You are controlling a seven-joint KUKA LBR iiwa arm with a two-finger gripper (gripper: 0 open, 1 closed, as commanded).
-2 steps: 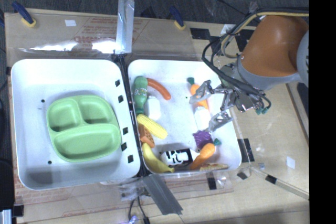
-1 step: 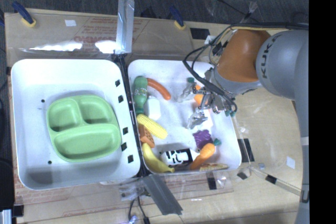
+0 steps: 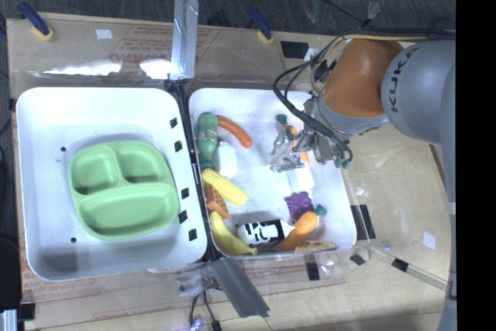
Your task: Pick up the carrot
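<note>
"Carrot [image 3: 304, 225] position and reason for it?" asks the trainee.

"It lies in the right bin [image 3: 256, 101], in the corner nearest the lower edge of the camera view. It rests flat and slanted, leafy end up toward the right wall and tip down beside the black-and-white card [image 3: 262, 230]. The toys appear loosely scattered, so it has probably settled against its neighbours, not been set there."

"State of the hand [image 3: 288, 153]?"

"It hangs over the middle of the same bin, wrist bent downward, which suits a grasp from above. Its opening cannot be determined at this resolution. A small orange patch shows beside it; what that is cannot be determined either."

"Relation of carrot to hand?"

"Apart. The carrot is nearer the lower edge of the view than the hand, slightly to its right, with the purple toy [image 3: 298, 204] between them. In my judgement, the purple toy and the bin wall crowd the approach."
</note>
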